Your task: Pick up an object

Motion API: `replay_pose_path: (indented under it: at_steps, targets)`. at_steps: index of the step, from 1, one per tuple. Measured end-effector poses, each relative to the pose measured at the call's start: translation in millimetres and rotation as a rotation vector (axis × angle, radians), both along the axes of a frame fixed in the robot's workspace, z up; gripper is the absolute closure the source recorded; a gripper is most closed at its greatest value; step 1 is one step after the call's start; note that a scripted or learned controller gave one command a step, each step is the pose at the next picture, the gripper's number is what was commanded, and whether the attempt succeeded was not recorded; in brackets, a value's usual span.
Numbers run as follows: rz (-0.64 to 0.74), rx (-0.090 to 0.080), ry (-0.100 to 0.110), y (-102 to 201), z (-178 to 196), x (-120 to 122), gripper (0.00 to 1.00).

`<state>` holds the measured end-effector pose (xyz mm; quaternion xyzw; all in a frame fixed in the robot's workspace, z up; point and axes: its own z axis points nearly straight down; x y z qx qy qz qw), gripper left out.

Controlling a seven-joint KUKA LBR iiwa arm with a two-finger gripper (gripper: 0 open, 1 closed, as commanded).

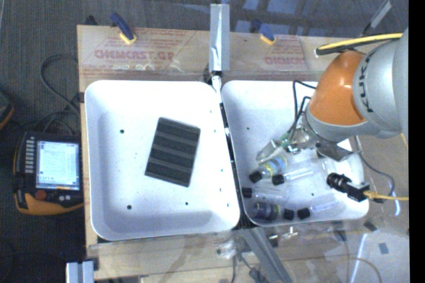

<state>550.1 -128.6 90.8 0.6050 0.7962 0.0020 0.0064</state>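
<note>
My gripper (275, 154) is low in the right bin (262, 99), under the orange band of the arm (339, 99), which comes in from the right. It hovers among several small items: clear plastic pieces (299, 174), small black caps (255, 177) and a small dark bottle (265, 211) near the front wall. Whether anything is gripped is hidden by clutter and glare. A dark ribbed rectangular pad (172, 151) lies flat, slightly turned, in the middle of the left bin (106, 109), far from the gripper.
The divider between the two bins (227, 142) runs just left of the gripper. More black caps (296, 213) line the right bin's front wall. A handheld control pendant (50, 172) rests off the bench to the left.
</note>
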Motion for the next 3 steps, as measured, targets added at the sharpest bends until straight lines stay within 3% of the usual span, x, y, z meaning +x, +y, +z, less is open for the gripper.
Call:
replay_pose_path:
  at_steps: [1, 2, 3]
  targets:
    - [-0.001, 0.002, -0.006, 1, 11, 2, 1.0]
    - [0.005, 0.004, 0.013, 16, 50, 49, 1.0]
    - [0.005, 0.004, 0.014, 16, 50, 49, 0.0]
